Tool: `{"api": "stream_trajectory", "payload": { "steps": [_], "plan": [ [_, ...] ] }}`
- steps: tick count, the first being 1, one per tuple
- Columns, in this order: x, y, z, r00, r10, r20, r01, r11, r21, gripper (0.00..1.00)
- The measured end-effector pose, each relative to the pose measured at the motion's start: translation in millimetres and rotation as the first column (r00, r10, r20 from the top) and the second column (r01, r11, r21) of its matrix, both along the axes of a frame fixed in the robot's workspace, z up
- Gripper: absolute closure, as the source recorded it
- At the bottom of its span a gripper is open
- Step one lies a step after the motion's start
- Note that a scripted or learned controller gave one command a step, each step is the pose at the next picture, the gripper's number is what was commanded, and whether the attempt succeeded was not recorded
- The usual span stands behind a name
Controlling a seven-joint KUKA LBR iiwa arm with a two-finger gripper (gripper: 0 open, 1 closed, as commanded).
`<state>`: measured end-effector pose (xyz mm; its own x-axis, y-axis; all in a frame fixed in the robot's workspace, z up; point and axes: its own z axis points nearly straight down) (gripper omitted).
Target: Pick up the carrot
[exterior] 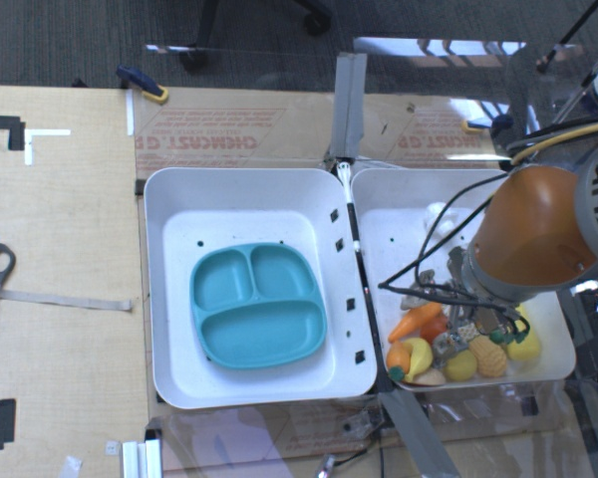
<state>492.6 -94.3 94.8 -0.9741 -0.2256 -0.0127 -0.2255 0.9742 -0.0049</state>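
On your left, the left bin [159,297] holds a teal divided plate [259,305]. In the right bin [384,222], the carrot [419,323] lies near the front-left corner among other toy food [478,358]. The pincer [465,319] hangs just beside it; you cannot tell its state.

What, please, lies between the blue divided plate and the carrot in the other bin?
In the camera view, the adjoining walls of the two white bins lie between the blue divided plate and the carrot, plus bare bin floor on each side.
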Motion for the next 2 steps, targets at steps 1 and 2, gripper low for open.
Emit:
{"api": "stream_trajectory", "payload": {
  "steps": [1,2],
  "plan": [
    [-0.4,0.3,-0.1,1.000,0.009,0.000,-0.009,1.000,0.000,0.00],
    [-2.1,-0.3,-0.9,0.961,-0.276,-0.003,0.276,0.961,0.000,0.00]
  ]
}}
